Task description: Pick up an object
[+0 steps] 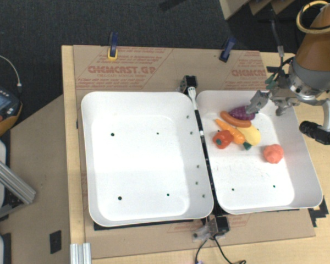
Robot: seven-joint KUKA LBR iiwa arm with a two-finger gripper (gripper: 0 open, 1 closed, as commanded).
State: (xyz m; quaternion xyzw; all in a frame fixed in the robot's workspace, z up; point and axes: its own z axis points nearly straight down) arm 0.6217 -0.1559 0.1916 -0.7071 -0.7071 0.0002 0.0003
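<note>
In the right bin [297, 191] lies a cluster of toy foods: a purple bunch of grapes [240, 113], a red-orange sausage [235, 120], an orange carrot [231, 130], a red pepper [223, 139], a yellow piece [253, 136] and, apart from them, a pink-red ball [273, 153]. My gripper [258, 103] reaches in from the right, low over the bin's far part, its tip just right of the grapes. Nothing shows between its fingers.
The left bin [99, 164] stands beside the right one, with a black divider strip [201, 142] between them. Both rest on a cardboard sheet [154, 65] held by clamps [113, 51] at the back. Cables and equipment lie at the left edge.
</note>
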